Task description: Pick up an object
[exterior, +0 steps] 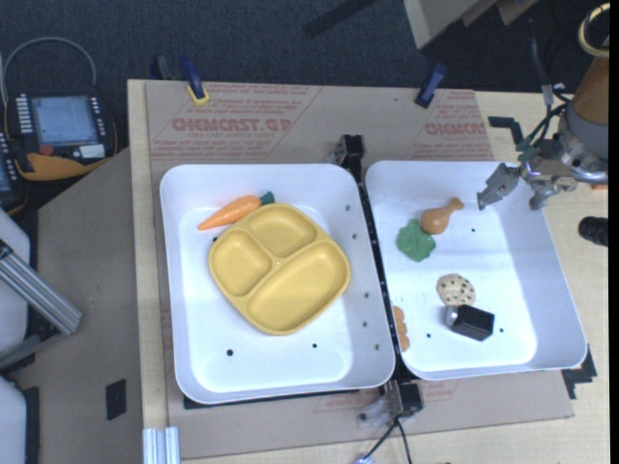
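Nearest the camera, in the right bin (551, 288), a small black block (473, 322) lies close to the front wall, and touching its upper left corner sits a round speckled cookie (455, 287). An orange scrap (398, 325) rests against that bin's left wall, level with the block. Further back, about mid-bin, a green leafy piece (416, 242) lies just beside a tan drumstick (442, 215), whose narrow end points up and to the right toward the gripper (515, 188). The gripper hangs over the bin's far right corner, its two grey fingers spread apart with nothing between them; the left finger (493, 187) is near the drumstick's tip but apart from it, so the drumstick is the closest thing to the hand, lying to its left and slightly nearer the camera, while the cookie and block lie well apart from it toward the front. In the left bin (193, 259), a yellow divided plate (279, 268) sits near the centre, and an orange carrot (230, 211) with a green top lies along its far left edge, touching the rim.
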`<state>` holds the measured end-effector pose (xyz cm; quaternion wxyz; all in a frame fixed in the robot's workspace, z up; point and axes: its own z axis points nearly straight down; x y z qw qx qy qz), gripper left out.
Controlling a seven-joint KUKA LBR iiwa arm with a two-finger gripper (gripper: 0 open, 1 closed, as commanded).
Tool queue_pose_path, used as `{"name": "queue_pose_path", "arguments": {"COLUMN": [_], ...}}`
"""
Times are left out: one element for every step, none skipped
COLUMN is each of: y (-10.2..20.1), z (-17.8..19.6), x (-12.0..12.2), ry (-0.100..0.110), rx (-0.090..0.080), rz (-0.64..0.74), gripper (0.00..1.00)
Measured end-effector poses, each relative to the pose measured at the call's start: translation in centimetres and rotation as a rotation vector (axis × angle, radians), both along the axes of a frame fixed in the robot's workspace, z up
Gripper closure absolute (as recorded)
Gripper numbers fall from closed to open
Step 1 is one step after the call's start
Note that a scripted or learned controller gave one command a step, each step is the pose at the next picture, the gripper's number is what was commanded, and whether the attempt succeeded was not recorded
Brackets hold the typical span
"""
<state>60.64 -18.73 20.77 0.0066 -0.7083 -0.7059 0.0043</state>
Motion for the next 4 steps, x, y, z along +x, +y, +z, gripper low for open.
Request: {"name": "queue_pose_path", "arguments": {"y": [0.1,0.5,0.3,0.3], "z": [0.9,-5.2,-9.5,-12.5], "x": [0.3,0.0,-0.2,-0.2], "ry": [-0.015,-0.011,-0.01,-0.011], "rx": [-0.003,-0.002,-0.002,-0.002], "rz": [0.004,0.003,0.003,0.004], "gripper": [0.0,0.0,0.0,0.0]}}
